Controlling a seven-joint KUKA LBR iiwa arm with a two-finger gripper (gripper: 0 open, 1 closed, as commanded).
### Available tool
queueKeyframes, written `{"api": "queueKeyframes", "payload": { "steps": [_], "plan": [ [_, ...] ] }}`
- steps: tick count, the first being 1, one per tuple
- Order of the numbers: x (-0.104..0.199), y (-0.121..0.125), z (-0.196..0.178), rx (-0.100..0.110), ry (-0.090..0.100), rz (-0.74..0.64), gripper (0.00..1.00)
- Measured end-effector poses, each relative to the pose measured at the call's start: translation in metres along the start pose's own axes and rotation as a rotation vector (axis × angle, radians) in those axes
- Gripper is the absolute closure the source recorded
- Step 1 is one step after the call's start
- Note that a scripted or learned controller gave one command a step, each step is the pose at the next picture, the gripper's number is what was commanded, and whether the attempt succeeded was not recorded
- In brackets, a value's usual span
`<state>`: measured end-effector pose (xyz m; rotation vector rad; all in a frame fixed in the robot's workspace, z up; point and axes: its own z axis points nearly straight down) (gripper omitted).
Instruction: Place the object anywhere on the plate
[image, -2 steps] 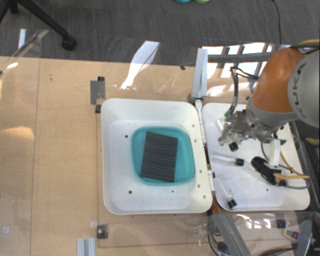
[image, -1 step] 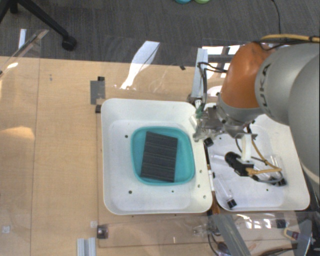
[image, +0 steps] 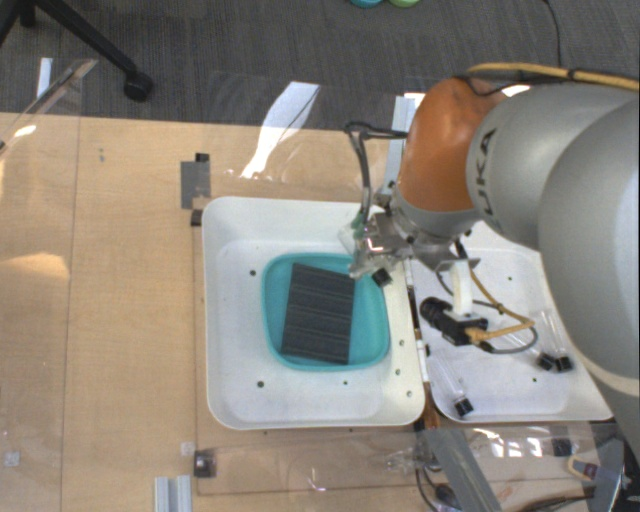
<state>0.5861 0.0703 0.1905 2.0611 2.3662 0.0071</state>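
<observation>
The gripper (image: 368, 252) is hovering just beyond the ribbed dark-grey rectangular pad (image: 319, 313) lying on the teal plastic plate (image: 375, 330); its grip can't be told, and snagging could be dragging the pad off

Dark ribbed rectangular object (image: 319, 314) lying flat on teal plate (image: 373, 340), left bin.

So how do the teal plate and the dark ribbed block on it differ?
The plate is teal, smooth, with rounded corners; the block is dark grey, ribbed, with sharp corners. The plate is larger and lies in the left bin; the block lies on the plate. Both are flat and roughly rectangular.
</observation>
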Motion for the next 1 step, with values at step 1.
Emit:
{"api": "queueKeyframes", "payload": {
  "steps": [1],
  "plan": [
    [-0.0003,0.0,-0.0001,0.0,0.0,0.001,0.0]
  ]
}}
